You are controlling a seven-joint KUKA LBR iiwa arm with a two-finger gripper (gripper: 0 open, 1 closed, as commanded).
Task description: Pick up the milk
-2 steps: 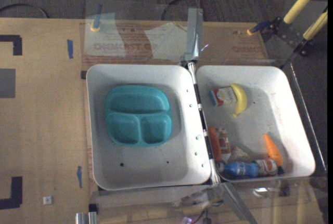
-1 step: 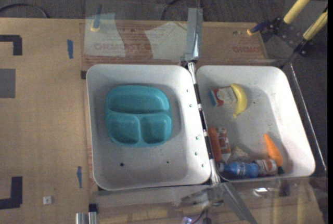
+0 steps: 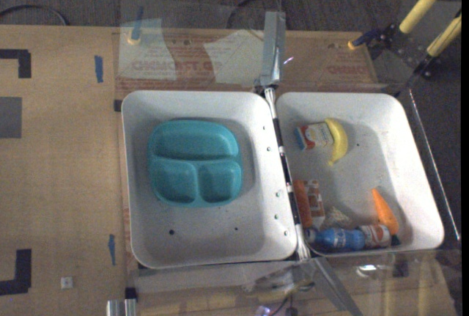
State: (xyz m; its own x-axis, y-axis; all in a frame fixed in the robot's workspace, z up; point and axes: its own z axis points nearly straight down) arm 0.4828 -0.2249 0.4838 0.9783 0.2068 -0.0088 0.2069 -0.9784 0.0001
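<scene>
Scanning from the left, I see a teal divided plate (image 3: pixel 194 162) in the left bin (image 3: pixel 139 182). In the right bin (image 3: pixel 399 153), the milk carton (image 3: pixel 314 136) lies toward the far wall, touching a banana (image 3: pixel 338 140); a carrot (image 3: pixel 384 210) lies nearer the front.

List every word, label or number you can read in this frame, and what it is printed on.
Nothing here reads with certainty.
Red lettering on the cardboard behind the left bin: upside down, blurred, unreadable.
Second red lettering behind the right bin: likewise unreadable.
Milk carton: print too small.
Orange box: too blurred.
Blue bottle: label too blurred.
</scene>
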